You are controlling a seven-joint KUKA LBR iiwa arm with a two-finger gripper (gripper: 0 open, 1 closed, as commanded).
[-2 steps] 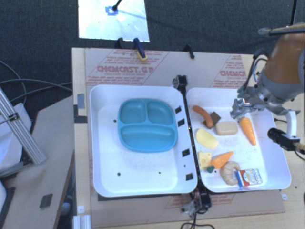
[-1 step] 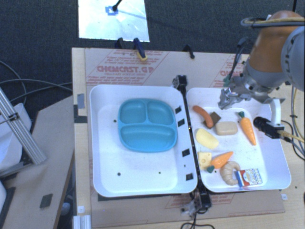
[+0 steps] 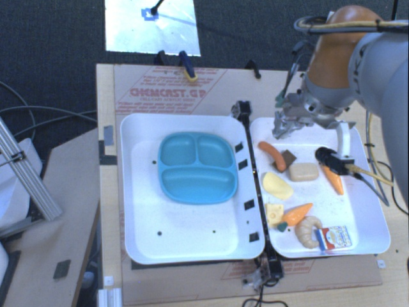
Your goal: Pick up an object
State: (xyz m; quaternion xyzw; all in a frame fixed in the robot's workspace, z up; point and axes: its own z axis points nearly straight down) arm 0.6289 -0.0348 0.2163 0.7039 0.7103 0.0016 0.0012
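A grey robot arm [image 3: 358, 56] reaches in over the right bin [image 3: 377, 226], its gripper [image 3: 283, 128] hanging above the bin's far corner, with nothing visibly in its grasp. The candidate objects lie scattered below: a sausage [image 3: 272, 155] nearest the gripper, a tan block [image 3: 303, 172], two carrots and a small carton [image 3: 335, 238]. A blue divided plate [image 3: 197, 168] sits alone in the left bin [image 3: 140, 235], likely a drop-off point.

grey arm reaches from right, pincer [image 3: 283, 128] pointing down, its tips seemingly bare.
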